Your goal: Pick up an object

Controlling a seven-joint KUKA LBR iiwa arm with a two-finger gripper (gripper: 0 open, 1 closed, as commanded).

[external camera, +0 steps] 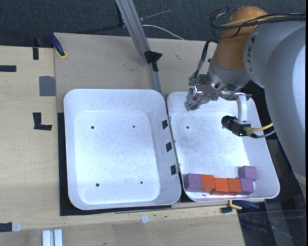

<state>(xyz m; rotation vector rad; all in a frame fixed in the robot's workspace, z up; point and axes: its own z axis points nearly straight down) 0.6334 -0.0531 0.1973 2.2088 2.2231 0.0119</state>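
Observation:
My gripper (191, 105) hangs over the far left corner of the right bin (215, 137), with nothing visible between its fingers. Several blocks lie in a row along that bin's near edge, far from the gripper: a purple block (194, 181) at the left, two orange blocks (208, 183) (228, 185) in the middle, and a purple L-shaped piece (247, 179) at the right end.
The left bin (115, 147) sits beside the right one, rims touching. A slanted metal rail (138, 32) runs from the top down to the bins' far junction. A black cable fitting (233, 124) hangs over the right bin by the arm.

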